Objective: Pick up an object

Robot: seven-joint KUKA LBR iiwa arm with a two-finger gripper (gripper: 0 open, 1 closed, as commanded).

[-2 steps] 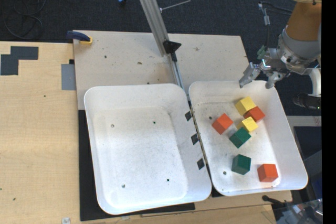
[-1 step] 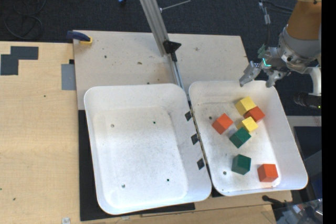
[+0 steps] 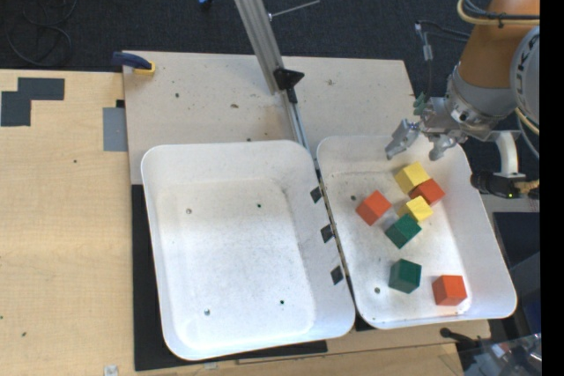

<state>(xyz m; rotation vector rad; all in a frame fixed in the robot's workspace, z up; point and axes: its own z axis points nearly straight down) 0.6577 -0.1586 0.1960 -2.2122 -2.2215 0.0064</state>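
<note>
Several small blocks lie in the right bin [image 3: 493, 277]. An orange block [image 3: 374, 208] sits mid-left, and a yellow block [image 3: 410, 178] touches an orange-red block [image 3: 429, 192] near the back. Below them a smaller yellow block [image 3: 419, 209] rests against a green block [image 3: 404, 231]. Another green block [image 3: 405, 276] and an orange block [image 3: 449, 290] lie near the front. My gripper [image 3: 421, 142] hangs over the bin's back edge, just behind the yellow block, open with nothing between its fingers.
The left bin [image 3: 229, 251] stands beside the right one, with black clips [image 3: 324, 214] along the shared edge. A slanted aluminium bar [image 3: 257, 22] rises behind the bins. A blue and yellow clamp [image 3: 134, 62] lies at the bench's back left.
</note>
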